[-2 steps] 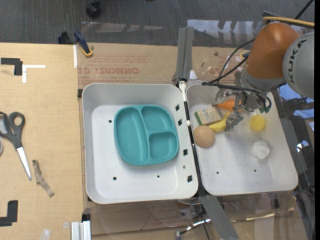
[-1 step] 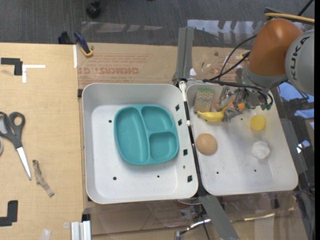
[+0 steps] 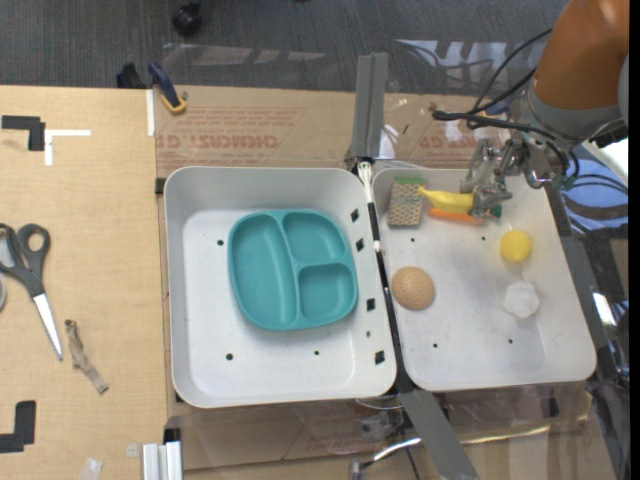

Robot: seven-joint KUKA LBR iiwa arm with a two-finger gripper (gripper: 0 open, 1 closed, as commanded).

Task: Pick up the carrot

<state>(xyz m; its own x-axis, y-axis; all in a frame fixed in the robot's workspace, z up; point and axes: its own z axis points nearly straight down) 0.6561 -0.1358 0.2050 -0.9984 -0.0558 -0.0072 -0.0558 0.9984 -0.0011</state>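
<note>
The carrot [image 3: 455,217] is a thin orange piece lying flat near the back wall of the right bin [image 3: 560,368]. A yellow banana-shaped toy [image 3: 445,200] lies along its far side, touching it. My gripper [image 3: 485,196] hangs low over the right ends of the carrot and the banana, with the orange-banded arm [image 3: 590,38] coming in from the upper right. The gripper's body hides the carrot's right tip, and I cannot make out whether anything is held.
A green-topped sponge block [image 3: 405,203] stands left of the banana. In the same bin lie a yellow ball [image 3: 515,245], a brown egg-like object [image 3: 412,288] and a white lump [image 3: 520,298]. A teal divided plate [image 3: 294,268] sits in the left bin [image 3: 190,368]. Scissors [image 3: 30,273] lie on the bench.
</note>
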